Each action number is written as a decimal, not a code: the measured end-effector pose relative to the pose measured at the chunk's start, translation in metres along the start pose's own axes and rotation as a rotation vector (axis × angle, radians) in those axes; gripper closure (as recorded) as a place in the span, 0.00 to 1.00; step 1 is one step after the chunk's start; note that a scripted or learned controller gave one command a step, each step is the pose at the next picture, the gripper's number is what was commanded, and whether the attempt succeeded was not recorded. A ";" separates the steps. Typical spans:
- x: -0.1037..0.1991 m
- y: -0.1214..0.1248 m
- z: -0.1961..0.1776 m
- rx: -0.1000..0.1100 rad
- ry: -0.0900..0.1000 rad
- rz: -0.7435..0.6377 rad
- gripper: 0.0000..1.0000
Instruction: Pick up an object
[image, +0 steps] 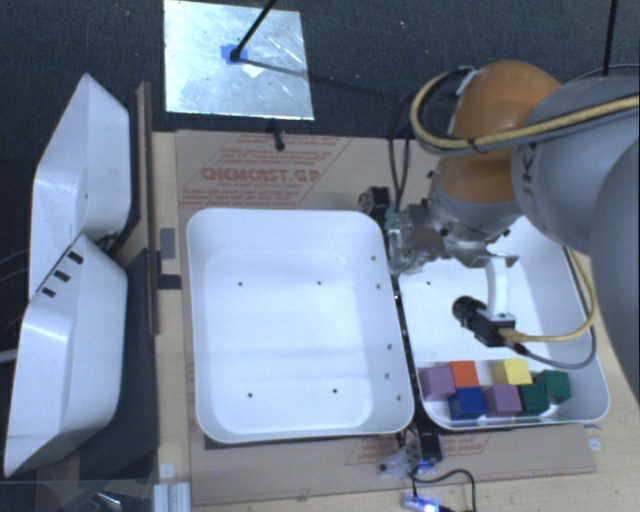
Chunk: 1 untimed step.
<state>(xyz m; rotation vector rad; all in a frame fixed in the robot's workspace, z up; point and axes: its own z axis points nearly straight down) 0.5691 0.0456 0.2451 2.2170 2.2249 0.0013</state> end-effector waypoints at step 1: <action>0.047 0.014 0.012 0.001 0.001 -0.001 1.00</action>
